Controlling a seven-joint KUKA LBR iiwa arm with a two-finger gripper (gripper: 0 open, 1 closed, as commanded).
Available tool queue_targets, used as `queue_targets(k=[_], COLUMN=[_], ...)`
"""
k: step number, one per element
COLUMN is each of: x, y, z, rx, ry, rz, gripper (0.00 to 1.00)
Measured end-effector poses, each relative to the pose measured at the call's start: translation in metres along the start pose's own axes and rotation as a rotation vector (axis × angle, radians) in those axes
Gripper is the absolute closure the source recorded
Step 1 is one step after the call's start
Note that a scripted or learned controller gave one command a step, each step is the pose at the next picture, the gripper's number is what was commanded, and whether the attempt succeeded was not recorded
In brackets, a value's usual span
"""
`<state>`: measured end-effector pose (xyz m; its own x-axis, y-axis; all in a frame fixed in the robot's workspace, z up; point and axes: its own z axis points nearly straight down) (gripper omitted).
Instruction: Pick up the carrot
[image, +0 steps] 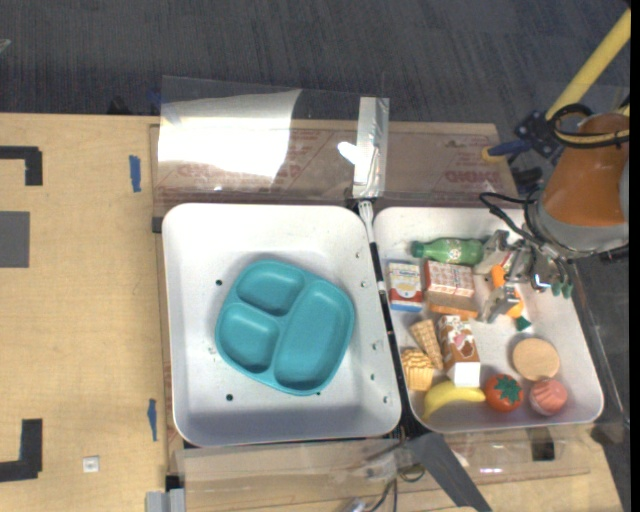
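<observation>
We see our arm (590, 195) as a grey body with a broad orange band and black cables.

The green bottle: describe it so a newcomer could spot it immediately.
Look in the right bin, the one crowded with toy food. Along its far edge lies the green bottle on its side, above a brown box. It is the only green thing there.

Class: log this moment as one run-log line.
end effector: low in right bin | carrot: beside it, grasp unconfirmed | teal tray: left bin
</observation>
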<state>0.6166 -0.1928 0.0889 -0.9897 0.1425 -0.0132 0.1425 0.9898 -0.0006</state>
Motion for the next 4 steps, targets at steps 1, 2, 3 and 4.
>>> queue_targets(k=[1, 2, 3, 4], x=[-0.004, -0.016, 0.086, 0.041], y=[0.001, 0.046, 0.053, -0.04], z=[-0.014, -0.085, -0.018, -0.001], rx=[0.002, -0.002, -0.005, 0.002], ry=[-0.013, 0.0, 0.015, 0.001], rz=[-0.002, -0.25, -0.338, -0.512], gripper=[1.0, 1.0, 1.0, 1.0])
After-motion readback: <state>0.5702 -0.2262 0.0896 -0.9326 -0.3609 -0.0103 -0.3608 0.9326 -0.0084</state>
